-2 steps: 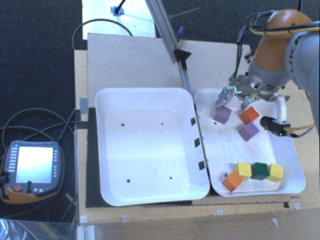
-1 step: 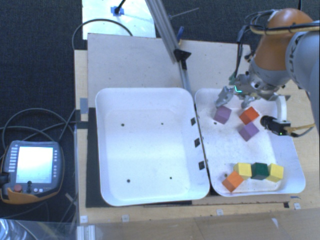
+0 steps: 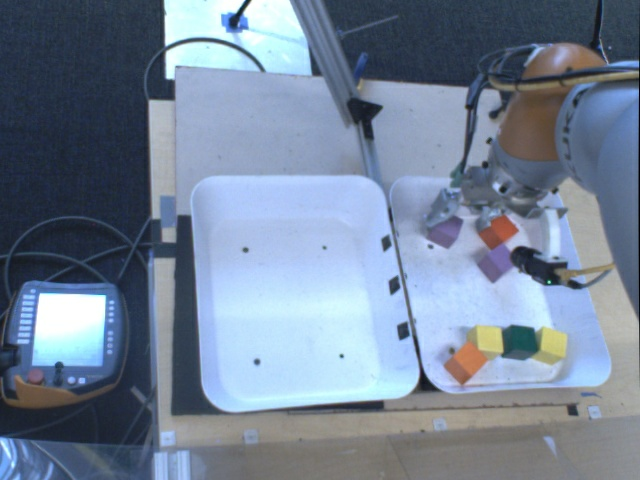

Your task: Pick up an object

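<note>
Right bin (image 3: 585, 363) holds blocks: purple block (image 3: 446, 232), orange block (image 3: 497, 231), second purple (image 3: 495, 263) at far end; orange (image 3: 465, 363), yellow (image 3: 488, 340), green (image 3: 520, 341), yellow (image 3: 551, 344) along near rim. Gripper (image 3: 470, 208) low over far blocks, wrist hides fingers, grip state can't tell. Left bin (image 3: 290, 288) beside it on table (image 3: 270, 118).

Purple block (image 3: 446, 232), tilted, at right bin's far end (touching the hand (image 3: 452, 208)), beside orange block (image 3: 497, 231)

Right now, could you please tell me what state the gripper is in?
Gripper: low over the right bin, beside a purple block and an orange block; open or shut cannot be told.
</note>
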`<state>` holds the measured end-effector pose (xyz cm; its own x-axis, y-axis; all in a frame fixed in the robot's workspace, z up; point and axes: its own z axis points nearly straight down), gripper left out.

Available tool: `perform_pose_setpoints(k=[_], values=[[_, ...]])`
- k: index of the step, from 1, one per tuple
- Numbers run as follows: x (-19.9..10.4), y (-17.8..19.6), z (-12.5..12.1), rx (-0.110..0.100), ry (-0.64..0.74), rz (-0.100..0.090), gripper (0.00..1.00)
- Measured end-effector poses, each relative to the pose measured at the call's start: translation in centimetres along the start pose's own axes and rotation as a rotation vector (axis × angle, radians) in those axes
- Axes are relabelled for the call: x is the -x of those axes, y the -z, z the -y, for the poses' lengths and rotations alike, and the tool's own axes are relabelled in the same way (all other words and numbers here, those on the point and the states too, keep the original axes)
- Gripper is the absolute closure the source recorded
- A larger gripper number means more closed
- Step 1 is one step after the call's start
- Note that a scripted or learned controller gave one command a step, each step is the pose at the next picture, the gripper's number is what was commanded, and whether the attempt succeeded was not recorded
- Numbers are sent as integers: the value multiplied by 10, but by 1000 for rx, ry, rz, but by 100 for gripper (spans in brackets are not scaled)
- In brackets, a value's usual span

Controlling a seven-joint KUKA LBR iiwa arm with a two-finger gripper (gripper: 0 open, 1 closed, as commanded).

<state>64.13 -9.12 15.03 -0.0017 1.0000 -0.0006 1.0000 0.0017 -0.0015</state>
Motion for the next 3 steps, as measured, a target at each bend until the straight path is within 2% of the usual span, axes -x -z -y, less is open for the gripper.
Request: perform_pose_setpoints(k=[1, 2, 3], values=[[2, -62, 3, -3, 0, -1, 0], [2, -59, 2, 3, 1, -1, 0], [2, -49, 2, 1, 3, -1, 100]])
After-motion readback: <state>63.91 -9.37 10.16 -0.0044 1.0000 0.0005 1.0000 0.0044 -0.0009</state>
